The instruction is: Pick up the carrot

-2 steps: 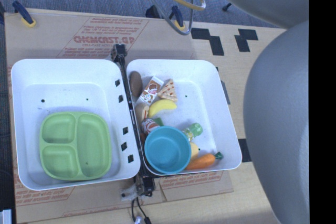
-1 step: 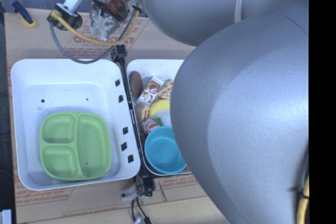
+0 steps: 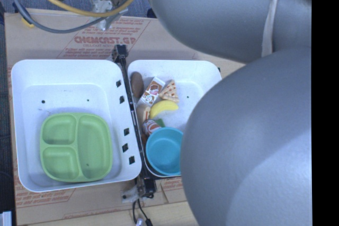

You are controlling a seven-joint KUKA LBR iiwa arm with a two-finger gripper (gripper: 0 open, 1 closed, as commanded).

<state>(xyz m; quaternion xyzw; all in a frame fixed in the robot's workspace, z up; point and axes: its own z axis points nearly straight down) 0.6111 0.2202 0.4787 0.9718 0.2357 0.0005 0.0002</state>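
The right bin (image 3: 204,72) holds a small heap of toy food along its left wall. A slim orange piece (image 3: 142,113) that may be the carrot lies there, mostly hidden between a yellow banana (image 3: 163,108) and the bin wall. My gripper (image 3: 104,8) hangs high above the cardboard behind the bins, well away from the heap and up-left of it. Cables loop around it. The big grey arm covers the right half of the right bin.
A green divided plate (image 3: 77,147) lies in the left bin (image 3: 32,77). A blue bowl (image 3: 164,152) sits at the front of the right bin. Behind it are a brown oval item (image 3: 136,83), a small carton (image 3: 151,93), a pizza-like wedge (image 3: 170,91) and a little can (image 3: 152,126).
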